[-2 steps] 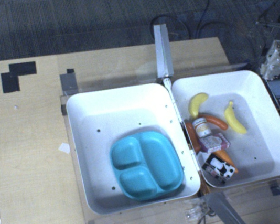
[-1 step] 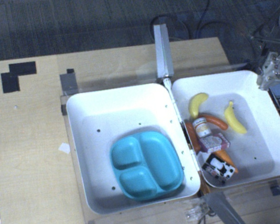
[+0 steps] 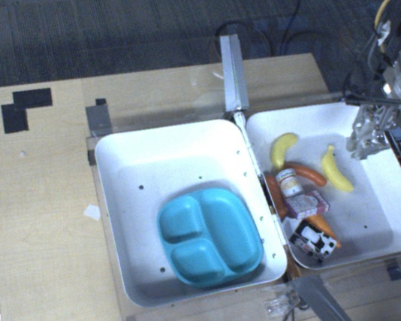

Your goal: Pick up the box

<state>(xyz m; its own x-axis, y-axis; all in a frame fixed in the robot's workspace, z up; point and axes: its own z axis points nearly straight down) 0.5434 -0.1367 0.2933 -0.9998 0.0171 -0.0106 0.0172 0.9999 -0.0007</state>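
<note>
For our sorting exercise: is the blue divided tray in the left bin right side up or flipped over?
Right side up: the blue divided tray shows its three sunken compartments facing upward in the left bin.

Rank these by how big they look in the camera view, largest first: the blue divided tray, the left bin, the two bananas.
1. left bin
2. blue divided tray
3. The two bananas, the one nearer the divider and the one nearer the arm, look about alike, so I won't rank them.
</note>
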